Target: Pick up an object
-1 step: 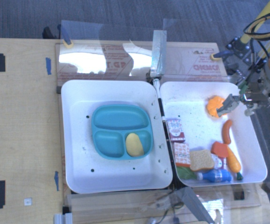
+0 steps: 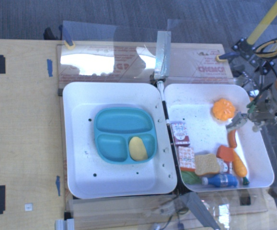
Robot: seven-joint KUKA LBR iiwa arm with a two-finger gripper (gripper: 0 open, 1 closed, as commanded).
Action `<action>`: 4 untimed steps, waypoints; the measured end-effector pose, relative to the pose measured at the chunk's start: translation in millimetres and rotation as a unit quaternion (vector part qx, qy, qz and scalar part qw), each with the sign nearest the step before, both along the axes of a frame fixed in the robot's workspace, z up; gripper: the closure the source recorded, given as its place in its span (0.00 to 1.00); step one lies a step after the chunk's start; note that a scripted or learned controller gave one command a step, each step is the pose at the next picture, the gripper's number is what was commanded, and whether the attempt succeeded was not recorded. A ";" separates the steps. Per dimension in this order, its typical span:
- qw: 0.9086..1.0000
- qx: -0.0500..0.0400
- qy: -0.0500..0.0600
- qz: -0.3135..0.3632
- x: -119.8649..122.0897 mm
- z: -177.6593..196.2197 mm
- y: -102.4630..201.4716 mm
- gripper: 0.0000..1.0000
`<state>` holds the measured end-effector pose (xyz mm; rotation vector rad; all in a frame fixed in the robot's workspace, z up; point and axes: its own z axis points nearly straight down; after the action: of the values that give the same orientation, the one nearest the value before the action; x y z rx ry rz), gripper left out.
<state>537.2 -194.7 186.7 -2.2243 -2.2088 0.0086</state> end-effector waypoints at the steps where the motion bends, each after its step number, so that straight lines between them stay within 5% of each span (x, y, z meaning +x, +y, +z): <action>1: 1.000 0.003 -0.008 -0.010 0.3 -89.4 -10.2 0.00; 2: 1.000 -0.002 -0.011 -0.029 85.1 19.8 -13.3 0.00; 3: 1.000 -0.001 -0.008 -0.005 80.6 -98.6 8.0 0.00; 4: 1.000 -0.001 -0.006 -0.007 118.9 -100.8 26.1 0.00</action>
<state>656.1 -168.6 85.9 -2.2460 -2.2013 -0.0040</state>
